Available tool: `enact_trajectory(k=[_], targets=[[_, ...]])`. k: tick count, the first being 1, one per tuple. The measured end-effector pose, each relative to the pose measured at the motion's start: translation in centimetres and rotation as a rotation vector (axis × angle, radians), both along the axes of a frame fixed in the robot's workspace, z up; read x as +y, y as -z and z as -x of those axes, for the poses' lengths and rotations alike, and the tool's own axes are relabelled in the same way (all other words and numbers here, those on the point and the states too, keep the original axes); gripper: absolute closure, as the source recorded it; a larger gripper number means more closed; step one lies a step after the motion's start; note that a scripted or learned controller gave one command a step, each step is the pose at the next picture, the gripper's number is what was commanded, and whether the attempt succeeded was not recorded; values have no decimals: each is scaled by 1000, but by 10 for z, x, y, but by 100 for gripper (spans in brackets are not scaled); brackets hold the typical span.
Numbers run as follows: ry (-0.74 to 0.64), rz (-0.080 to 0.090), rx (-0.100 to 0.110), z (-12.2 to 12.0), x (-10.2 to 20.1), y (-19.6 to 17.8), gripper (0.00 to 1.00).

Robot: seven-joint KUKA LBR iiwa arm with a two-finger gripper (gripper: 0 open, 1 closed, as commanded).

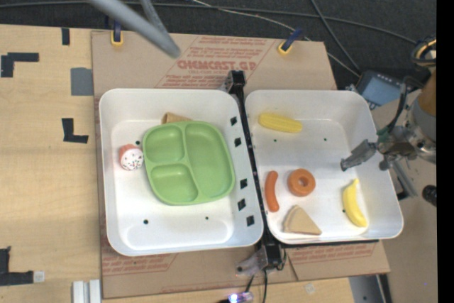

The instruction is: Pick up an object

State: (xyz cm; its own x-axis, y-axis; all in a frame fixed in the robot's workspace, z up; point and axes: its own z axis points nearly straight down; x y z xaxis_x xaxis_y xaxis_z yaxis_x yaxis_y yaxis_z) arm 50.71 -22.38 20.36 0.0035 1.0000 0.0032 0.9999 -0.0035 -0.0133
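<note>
Nearest the camera: cardboard sheet [213, 60] under both bins, its front edge sticking out below them. Red print on the far strip reads "CHEMCAST GP"; the smaller lines around it are too small to read.

Claw [358, 155] sits at the right wall of the right bin [323, 99], low over the rim. Can't tell whether it is open or closed, and nothing visible in it.

Right bin contents, all loose:
- banana [354, 203] just below the claw, near the right wall
- orange ring [302, 182] to the claw's left
- red sausage [272, 191] further left, close to the divider wall
- tan wedge [302, 221] by the front wall, between sausage and banana
- corn cob [279, 123] at the back, well apart from the claw

Open floor in the middle and back right of that bin.

Left bin [113, 106], well left of the claw: green three-compartment plate [189, 162] fills the centre, a tan piece [175, 118] peeking out behind it, a white speckled ball [130, 159] touching its left edge. Bare strip along the front wall.
</note>
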Motion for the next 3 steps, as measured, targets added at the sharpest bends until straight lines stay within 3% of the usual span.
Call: enact_trajectory(k=[1,3], targets=[[-4,3,-12,-3,0,-6,0],[-5,3,-9,-4,6,80,0]])
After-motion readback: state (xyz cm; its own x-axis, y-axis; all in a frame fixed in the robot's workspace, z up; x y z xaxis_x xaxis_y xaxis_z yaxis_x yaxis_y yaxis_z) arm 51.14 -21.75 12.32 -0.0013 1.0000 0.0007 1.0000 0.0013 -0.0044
